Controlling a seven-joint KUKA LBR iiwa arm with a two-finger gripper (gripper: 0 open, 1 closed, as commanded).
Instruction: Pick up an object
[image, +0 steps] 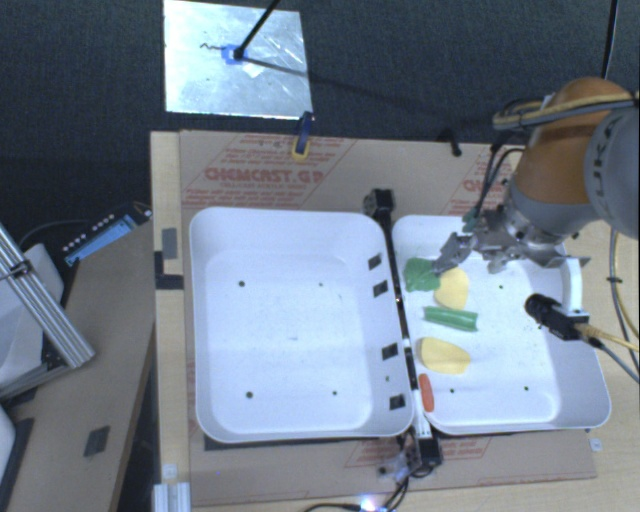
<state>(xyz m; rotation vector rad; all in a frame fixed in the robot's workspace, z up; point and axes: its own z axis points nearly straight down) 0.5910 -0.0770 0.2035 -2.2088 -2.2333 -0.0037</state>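
You're looking at a pale bench (100, 330) topped by a brown cardboard sheet (250, 170) with red lettering. Directly on that sheet sit two shallow white bins, touching along a black hinge strip: the left bin (290, 325) at frame centre, the right bin (520, 380) toward the lower right. A small yellow and blue clip, or something like it (301, 140), stands at the sheet's upper edge.
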